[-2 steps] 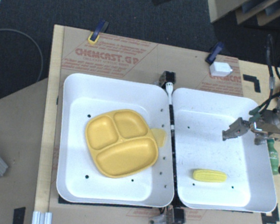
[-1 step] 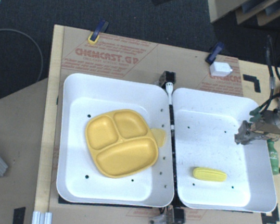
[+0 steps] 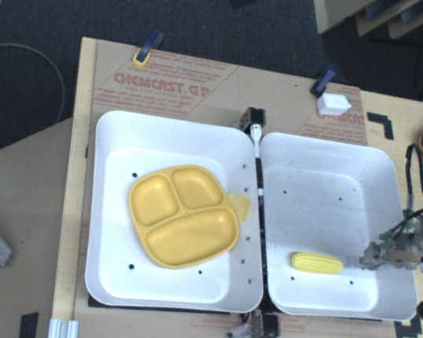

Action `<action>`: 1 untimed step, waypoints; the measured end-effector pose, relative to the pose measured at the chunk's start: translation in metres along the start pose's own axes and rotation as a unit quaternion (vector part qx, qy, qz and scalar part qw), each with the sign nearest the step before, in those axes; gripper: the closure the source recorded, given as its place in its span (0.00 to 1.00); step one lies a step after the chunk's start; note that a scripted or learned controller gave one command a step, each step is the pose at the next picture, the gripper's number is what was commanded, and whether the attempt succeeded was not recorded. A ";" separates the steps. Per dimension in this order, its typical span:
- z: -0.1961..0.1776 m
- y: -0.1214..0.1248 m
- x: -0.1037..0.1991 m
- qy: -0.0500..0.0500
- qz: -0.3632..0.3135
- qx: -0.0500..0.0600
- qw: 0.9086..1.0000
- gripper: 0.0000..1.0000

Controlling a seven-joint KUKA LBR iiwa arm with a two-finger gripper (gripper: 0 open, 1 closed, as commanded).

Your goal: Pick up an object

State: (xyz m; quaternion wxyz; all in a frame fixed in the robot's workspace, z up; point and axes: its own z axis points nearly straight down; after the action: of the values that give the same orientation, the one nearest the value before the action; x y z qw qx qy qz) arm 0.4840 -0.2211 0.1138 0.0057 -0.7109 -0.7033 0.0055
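Cardboard-covered bench [image 3: 209,84] with two white bins, your yellow divided plate [image 3: 182,215] lay in the left bin [image 3: 105,187]; yellow corn cob [image 3: 317,264] in the right bin [image 3: 331,167], gripper [image 3: 379,257] near it, apart; grip state, cannot tell

Even bright overhead light; soft shadows; slight blur.

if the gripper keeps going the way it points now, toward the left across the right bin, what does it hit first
Most likely the yellow corn cob, which lies just left of the gripper on the right bin floor. The gripper's height is unclear, so it could pass above it.
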 end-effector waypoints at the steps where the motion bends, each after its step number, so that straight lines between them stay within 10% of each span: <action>1: 0.031 -0.006 -0.003 0.001 -0.004 -0.006 1.000 1.00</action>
State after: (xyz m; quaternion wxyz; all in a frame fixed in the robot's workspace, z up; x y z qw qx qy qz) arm 0.4779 -0.2239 0.0826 0.0021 -0.7078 -0.7064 0.0006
